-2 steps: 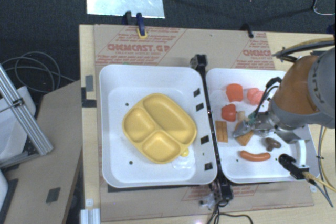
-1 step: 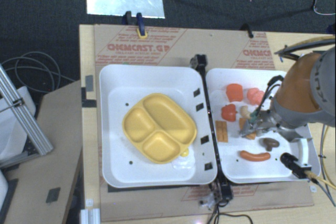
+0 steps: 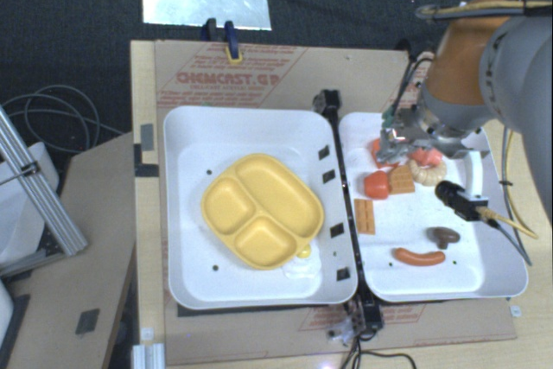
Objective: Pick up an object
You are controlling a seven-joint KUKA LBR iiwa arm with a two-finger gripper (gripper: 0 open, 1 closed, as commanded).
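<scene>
Since the pincer (image 3: 393,144) — its spread I cannot tell — hangs over the red piece (image 3: 376,184), orange square (image 3: 401,179) and pale ring (image 3: 426,174) crowded toward the right bin's (image 3: 488,274) far edge, closing could shove neighbours aside and catch nothing.

Quick count: two white bins, a left bin (image 3: 194,265) and a right bin (image 3: 494,265). Left bin has one yellow divided tray (image 3: 262,209). Right bin: one sausage (image 3: 419,256), one brown lump (image 3: 444,235), one flat orange strip (image 3: 365,216), one red tomato-ish chunk (image 3: 376,184), one tan square cracker (image 3: 401,179), one pale ring-shaped piece (image 3: 429,175), and one pink-red bit (image 3: 426,157) right above the ring. So that's seven small items I can make out, plus the tray.
</scene>
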